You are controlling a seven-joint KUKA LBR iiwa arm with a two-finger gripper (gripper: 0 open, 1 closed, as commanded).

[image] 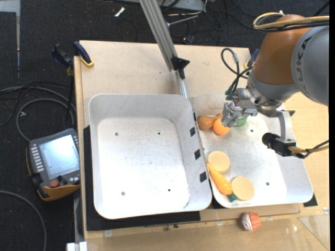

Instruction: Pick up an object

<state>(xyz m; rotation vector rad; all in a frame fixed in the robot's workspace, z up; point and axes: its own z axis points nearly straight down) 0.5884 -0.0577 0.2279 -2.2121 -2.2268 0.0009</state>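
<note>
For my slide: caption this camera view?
Gripper lowered over an orange ball in the right bin.

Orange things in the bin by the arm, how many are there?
3: an orange ball under the gripper, a darker orange piece beside it near the bin's left wall, and an orange carrot shape lower down. The arm may hide more.

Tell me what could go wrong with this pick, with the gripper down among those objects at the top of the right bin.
The gripper sits over a tight cluster: an orange ball, an orange piece beside it and a green object. It may well nudge one aside or close on two at once. The cluster also lies near the right bin's wall, so a pushed ball could wedge there. The fingers are hidden, so no grasp is confirmed.
</note>
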